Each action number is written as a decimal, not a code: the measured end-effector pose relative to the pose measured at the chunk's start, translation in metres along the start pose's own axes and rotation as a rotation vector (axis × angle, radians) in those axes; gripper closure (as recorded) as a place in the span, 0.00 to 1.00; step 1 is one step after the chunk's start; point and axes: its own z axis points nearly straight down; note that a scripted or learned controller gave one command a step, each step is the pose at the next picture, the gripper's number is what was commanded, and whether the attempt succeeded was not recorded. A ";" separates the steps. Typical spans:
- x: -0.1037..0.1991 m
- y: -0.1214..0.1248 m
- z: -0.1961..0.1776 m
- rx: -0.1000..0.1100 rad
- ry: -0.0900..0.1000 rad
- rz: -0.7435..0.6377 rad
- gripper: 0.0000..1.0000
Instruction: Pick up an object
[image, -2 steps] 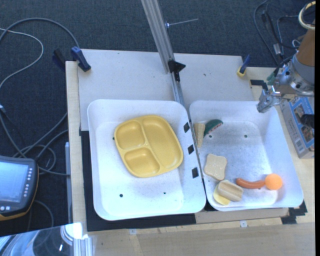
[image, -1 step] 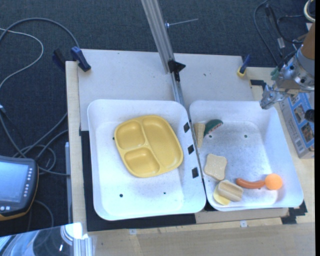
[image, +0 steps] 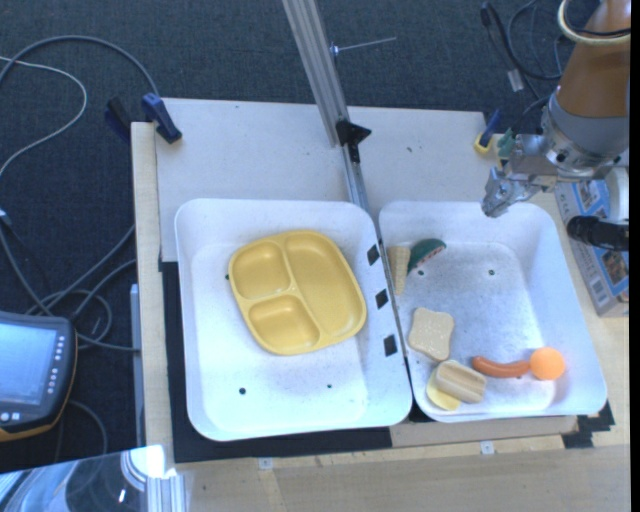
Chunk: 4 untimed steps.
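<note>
Gripper (image: 497, 203): hovers over the right bin's (image: 570, 255) far rim; its grip state cannot be told.
Nearest object: green-capped toy (image: 427, 252), toward the bins' divider, nearer the camera, lying apart.

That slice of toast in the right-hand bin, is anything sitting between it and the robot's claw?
Nothing visible blocks it. The gripper hangs at the far rim of the right bin, and the toast slice lies flat nearer the front. Bare bin floor separates them; the green-topped piece sits off to the side.
</note>
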 end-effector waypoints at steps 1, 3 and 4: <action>0.056 -0.002 0.012 0.003 0.000 0.001 1.00; 0.170 -0.007 -0.002 -0.001 0.000 0.000 1.00; 0.226 -0.024 -0.002 0.004 0.000 0.000 1.00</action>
